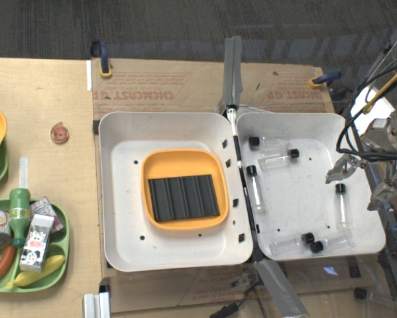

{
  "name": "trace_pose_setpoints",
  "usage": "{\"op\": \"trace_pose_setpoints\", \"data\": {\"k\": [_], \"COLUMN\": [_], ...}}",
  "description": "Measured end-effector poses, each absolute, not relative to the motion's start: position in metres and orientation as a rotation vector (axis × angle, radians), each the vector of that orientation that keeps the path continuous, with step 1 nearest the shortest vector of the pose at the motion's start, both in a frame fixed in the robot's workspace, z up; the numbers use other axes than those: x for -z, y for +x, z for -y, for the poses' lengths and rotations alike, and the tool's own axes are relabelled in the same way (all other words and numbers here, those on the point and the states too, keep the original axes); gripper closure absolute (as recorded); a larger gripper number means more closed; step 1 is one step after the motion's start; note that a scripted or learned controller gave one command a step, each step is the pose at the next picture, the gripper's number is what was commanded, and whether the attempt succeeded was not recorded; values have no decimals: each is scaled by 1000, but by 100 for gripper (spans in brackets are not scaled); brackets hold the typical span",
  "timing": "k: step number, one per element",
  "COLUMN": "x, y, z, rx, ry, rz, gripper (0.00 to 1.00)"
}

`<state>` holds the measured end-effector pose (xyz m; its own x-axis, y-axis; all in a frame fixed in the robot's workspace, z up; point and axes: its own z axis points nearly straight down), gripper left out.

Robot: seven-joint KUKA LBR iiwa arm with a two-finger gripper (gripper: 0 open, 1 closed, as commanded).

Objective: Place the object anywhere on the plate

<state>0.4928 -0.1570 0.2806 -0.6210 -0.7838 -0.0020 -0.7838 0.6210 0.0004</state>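
Front tube (291, 245) first, probably: line up wide-open, empty gripper (358, 183) across it, pinch mid-body, carry to plate (185, 158).

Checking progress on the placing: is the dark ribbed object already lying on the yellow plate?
Yes, the dark ribbed object lies flat on the yellow plate in the left bin.
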Motion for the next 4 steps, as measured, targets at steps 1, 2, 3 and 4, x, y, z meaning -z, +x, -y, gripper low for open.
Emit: {"op": "trace_pose_setpoints", "data": {"k": [1,2,3,4], "x": [-266,-274,-266,-222], "y": [493,479,478,611], "z": [178,183,206,146], "rx": [-3,-2,-6,-4], "ry": [-1753,-2188,-2609,-2809], "rz": [-2605,-2249,-1742,-1394], "gripper": [0,0,0,0]}}
